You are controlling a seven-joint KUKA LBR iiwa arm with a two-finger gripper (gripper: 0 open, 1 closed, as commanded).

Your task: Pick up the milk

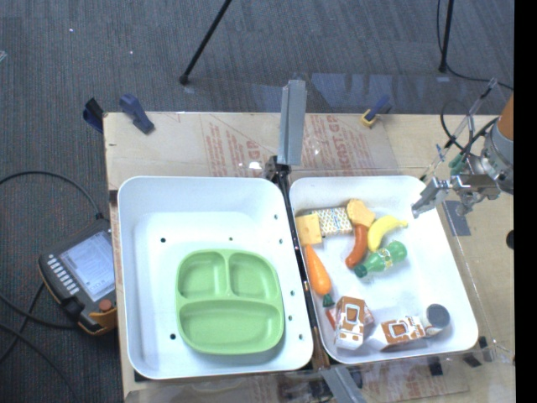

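Two white cartons with orange markings lie at the front of the right bin [445,259]. One carton [352,321] sits near the front left, the other carton [405,330] lies on its side next to a grey can [437,315]. I cannot tell which of them is the milk. My gripper [440,206] hangs over the bin's far right rim, well behind the cartons. Its fingers [424,198] are spread apart, open, with nothing between them.
The right bin also holds a carrot [317,270], a cheese wedge [308,228], a cracker [334,220], a banana [384,229], a sausage [357,244] and a green bottle [382,259]. A green divided plate [228,301] lies in the left bin [143,217].
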